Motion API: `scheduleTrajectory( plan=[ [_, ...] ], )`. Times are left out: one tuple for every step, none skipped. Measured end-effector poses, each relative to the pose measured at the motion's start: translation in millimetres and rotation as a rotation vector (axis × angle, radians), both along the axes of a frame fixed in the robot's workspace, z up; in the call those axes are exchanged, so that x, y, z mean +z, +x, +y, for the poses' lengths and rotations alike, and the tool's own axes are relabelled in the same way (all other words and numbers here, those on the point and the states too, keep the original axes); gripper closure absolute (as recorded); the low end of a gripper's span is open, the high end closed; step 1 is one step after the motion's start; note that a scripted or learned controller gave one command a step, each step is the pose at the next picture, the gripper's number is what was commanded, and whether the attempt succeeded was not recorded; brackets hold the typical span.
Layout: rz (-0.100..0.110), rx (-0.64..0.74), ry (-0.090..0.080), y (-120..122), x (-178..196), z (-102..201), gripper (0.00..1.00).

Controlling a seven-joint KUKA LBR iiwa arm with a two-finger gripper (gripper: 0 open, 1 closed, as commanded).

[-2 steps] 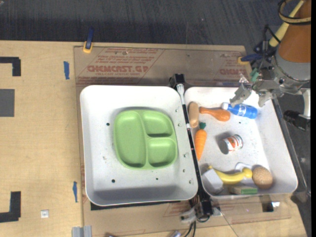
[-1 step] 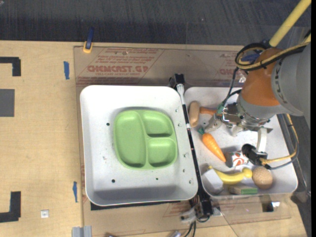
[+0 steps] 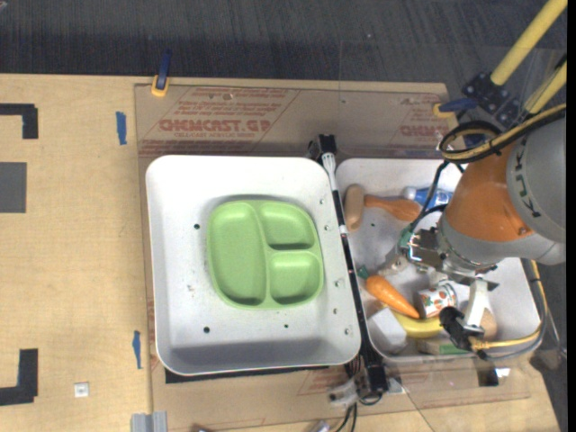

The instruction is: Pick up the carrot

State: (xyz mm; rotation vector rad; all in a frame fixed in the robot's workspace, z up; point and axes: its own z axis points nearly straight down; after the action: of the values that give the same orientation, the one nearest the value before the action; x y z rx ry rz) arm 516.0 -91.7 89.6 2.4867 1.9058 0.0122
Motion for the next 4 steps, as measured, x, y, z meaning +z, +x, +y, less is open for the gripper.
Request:
scheduleTrajectory(
  plan=[
    [-0.006,-0.008,-0.001,-21.9,0.1,0.1,0.00],
    [0.007,0.054,0.006,-34.7,96.7,76.5,0.00],
    [0.011,-0.011,0.000,-9.6,94.3,35.6,0.00],
    [0.014,-0.303,0.002,42.6,51.1,-15.0,0.00]
  ],
)
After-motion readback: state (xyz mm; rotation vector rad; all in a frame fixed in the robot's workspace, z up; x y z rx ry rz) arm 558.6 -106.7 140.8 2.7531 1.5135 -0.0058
